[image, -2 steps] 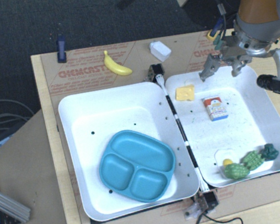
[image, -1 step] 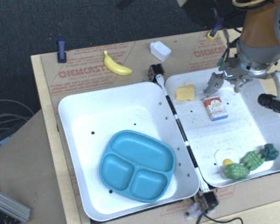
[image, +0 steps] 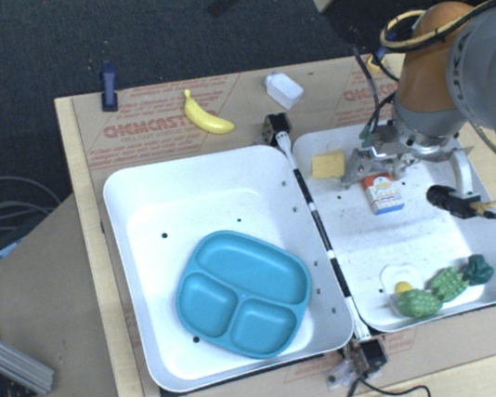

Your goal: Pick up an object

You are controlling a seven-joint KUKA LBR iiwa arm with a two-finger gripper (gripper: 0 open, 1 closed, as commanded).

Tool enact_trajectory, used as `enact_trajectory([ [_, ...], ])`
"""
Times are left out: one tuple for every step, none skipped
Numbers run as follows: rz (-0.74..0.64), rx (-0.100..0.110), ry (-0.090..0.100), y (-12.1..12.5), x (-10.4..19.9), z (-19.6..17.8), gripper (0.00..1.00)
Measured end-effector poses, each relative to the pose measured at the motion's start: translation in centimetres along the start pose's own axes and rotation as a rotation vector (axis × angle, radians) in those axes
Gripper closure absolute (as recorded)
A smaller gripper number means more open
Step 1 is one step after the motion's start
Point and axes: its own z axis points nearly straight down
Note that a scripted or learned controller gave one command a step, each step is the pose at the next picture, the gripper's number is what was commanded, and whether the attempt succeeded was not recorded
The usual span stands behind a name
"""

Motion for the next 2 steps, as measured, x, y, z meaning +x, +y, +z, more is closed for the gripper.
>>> enact_trajectory([
  [0.0,-0.005,-0.001,0.2,0.0,-1.2,1.0],
  [-0.001,-0.003,0.0,-5.9,7.5,-10.2,1.0],
])
